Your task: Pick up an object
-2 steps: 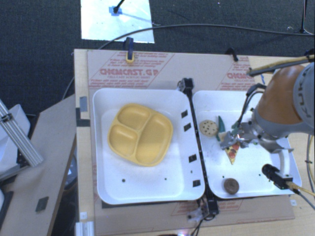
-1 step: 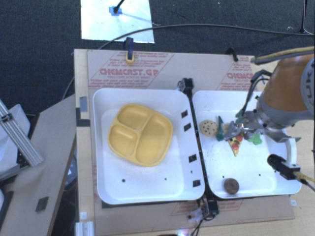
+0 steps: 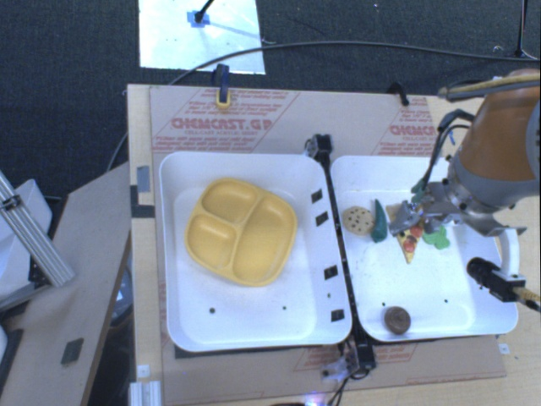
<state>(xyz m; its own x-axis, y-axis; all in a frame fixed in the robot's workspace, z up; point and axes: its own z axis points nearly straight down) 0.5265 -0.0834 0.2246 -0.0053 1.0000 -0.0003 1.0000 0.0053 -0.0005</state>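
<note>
just under the tool [image 3: 412, 219] lies the pizza slice [image 3: 409, 245], touching it; tool's opening unclear.

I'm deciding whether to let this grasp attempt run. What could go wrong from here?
1. The hand sits low in the right bin over a tight cluster: a pizza slice toy, a green piece and a teal piece. It may nudge them apart or catch two together.
2. The cookie lies close beside the teal piece, so a sweep could push it against the divider.
3. The pieces look flat and small, so they could slip out.
</note>
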